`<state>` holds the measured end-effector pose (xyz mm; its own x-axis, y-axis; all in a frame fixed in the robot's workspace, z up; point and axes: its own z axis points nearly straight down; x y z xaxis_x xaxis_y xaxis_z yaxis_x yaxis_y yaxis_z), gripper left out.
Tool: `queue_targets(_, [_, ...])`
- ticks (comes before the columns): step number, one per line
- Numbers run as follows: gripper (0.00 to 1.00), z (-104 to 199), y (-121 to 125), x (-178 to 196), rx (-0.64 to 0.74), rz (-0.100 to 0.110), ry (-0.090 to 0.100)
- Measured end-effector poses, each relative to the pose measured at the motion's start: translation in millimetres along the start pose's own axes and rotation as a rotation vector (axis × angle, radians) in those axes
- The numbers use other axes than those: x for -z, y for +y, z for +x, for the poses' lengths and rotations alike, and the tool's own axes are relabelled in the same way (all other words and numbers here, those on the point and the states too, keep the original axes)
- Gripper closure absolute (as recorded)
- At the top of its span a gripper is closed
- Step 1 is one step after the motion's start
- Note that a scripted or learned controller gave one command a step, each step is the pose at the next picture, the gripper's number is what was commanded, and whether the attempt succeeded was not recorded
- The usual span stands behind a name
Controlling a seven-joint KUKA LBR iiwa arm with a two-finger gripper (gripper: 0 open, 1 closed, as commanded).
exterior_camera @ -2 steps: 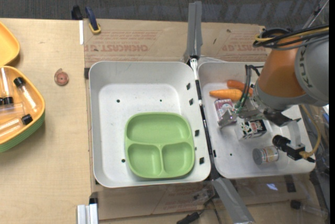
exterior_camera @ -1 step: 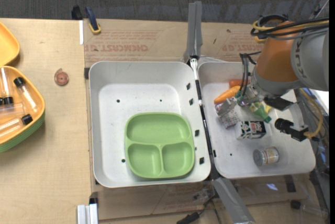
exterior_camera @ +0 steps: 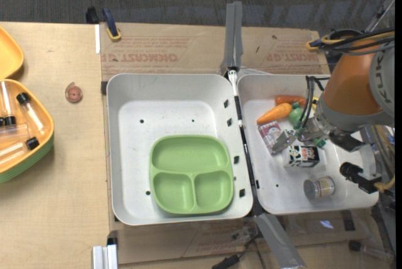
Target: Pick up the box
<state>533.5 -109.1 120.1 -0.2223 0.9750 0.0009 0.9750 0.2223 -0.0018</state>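
A: Starting at the left, what sits on the bench outside the bins?

B: A yellow-and-green plastic tray (exterior_camera: 28, 136) holding small clear vials with black caps (exterior_camera: 14, 120), pushed to the bench edge, and a small round pinkish disc (exterior_camera: 74, 93) lying alone on the wood. Both are well apart from the work, likely parked there as spares.

A: And the left white shallow bin (exterior_camera: 125, 154)?

B: It carries a light green three-compartment plastic plate (exterior_camera: 190, 173), flat, toward the near side. I judge it is a drop-off spot, though this task only asks for a lift.

A: The right white shallow bin (exterior_camera: 270, 198), then?

B: That is where the clutter lies. An orange plastic carrot (exterior_camera: 275, 113) lies near the far wall with a red-orange item (exterior_camera: 289, 99) just behind it. A flat pinkish foil-looking packet (exterior_camera: 271, 134) lies below the carrot. The small white carton-like box with dark print (exterior_camera: 303, 155) sits mid-bin, tilted. A short grey tin can (exterior_camera: 319, 186) lies on its side nearer the front.

A: Where is the two-finger gripper (exterior_camera: 300, 136)?

B: Low over the bin, between packet and box, reaching in under the orange-banded wrist. Whether it is clenched or released I cannot tell; the wrist hides too much. The box appears just beside it, not plainly grasped.
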Motion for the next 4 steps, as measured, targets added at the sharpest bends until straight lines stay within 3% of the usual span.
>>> queue_targets(1, [0.00,37,23,71,0.302,-0.003,-0.003])
queue_targets(2, [0.00,2,21,-6,0.097,0.001,0.000])
queue_targets(3, [0.00,-5,57,-29,-0.009,-0.001,-0.002])
queue_targets(4, [0.00,10,-4,-29,-0.072,0.000,0.000])
